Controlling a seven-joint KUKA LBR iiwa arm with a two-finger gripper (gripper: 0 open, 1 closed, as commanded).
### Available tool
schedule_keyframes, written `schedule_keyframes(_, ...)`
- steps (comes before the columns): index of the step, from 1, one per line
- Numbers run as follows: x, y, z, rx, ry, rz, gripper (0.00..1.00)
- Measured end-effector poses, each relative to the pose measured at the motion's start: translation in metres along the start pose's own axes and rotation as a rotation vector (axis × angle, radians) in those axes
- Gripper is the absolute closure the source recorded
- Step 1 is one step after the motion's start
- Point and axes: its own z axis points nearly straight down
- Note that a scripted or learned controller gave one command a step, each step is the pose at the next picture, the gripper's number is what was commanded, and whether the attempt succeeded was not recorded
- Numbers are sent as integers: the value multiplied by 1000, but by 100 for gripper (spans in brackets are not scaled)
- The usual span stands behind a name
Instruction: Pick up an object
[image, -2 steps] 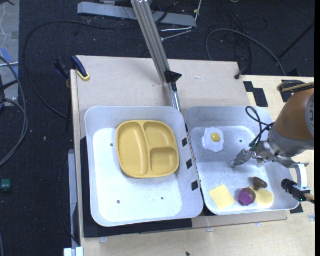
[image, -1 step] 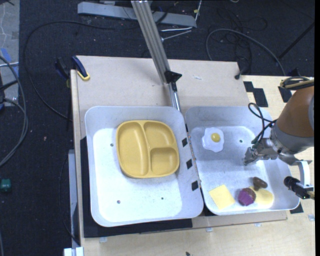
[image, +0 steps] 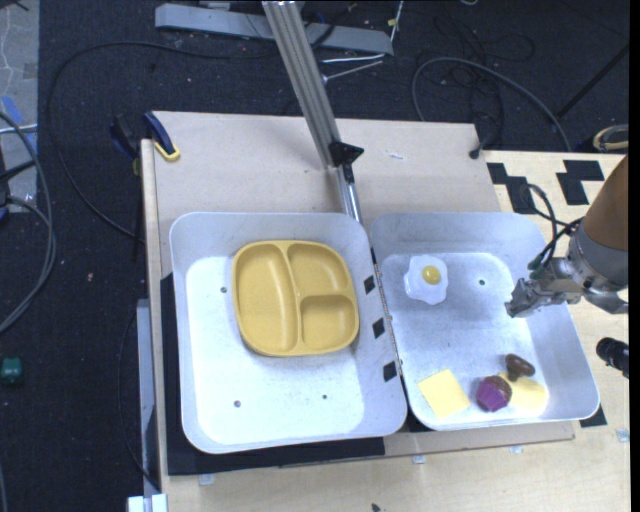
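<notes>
- Gripper (image: 522, 300) hovers over the right bin's (image: 455, 325) right side; whether its fingers are open I cannot tell, apparently holding nothing.
- Fried egg (image: 427, 280) lies far-centre; yellow slice (image: 443, 393), purple piece (image: 493, 393) and brown piece (image: 519, 366) near.
- Yellow divided plate (image: 296, 297) sits in the left bin (image: 205, 400).

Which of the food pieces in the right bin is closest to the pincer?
The fried egg, white with a yellow yolk, lying alone at the bin's far side. The cheese slice, purple piece and brown piece cluster farther from the pincer.
</notes>
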Motion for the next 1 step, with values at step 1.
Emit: schedule_keyframes(1,7,-2,-60,-1,0,-4,100)
